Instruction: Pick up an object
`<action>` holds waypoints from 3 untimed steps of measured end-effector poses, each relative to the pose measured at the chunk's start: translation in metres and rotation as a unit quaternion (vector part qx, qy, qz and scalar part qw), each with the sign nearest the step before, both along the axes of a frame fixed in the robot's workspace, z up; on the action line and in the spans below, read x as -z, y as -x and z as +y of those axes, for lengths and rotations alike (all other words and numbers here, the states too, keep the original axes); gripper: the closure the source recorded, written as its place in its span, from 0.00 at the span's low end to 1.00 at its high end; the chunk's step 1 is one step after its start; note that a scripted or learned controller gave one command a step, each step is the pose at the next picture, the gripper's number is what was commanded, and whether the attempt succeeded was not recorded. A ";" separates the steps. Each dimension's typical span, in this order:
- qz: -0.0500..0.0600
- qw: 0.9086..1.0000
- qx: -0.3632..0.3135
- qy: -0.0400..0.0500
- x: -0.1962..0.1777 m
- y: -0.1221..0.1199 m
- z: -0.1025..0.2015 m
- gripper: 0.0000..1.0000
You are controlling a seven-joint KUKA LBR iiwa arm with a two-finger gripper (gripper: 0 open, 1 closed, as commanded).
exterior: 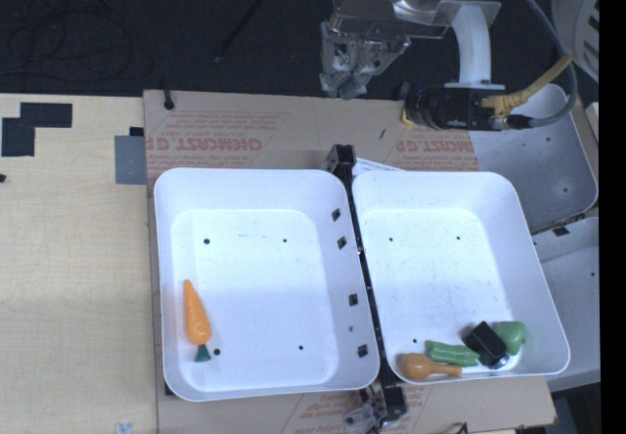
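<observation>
Wood bench (68,256), cardboard (245,134) under bins; end effector (350,80) state unclear.

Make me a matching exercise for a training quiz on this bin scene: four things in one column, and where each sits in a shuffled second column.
Things:
1. carrot
2. black block
3. orange pear-shaped toy
4. gripper

Places:
A. front edge of the right bin, left of the green pieces
B. above the cardboard behind both bins
C. front left corner of the left bin
D. front right corner of the right bin, on top of the green pieces

Pairs: 1-C, 2-D, 3-A, 4-B
</observation>
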State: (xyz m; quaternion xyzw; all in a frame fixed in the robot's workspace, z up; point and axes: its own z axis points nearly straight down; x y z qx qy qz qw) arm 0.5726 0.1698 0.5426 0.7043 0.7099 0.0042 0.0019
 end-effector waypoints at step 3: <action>0.007 1.000 0.006 0.002 0.204 0.061 -0.135 1.00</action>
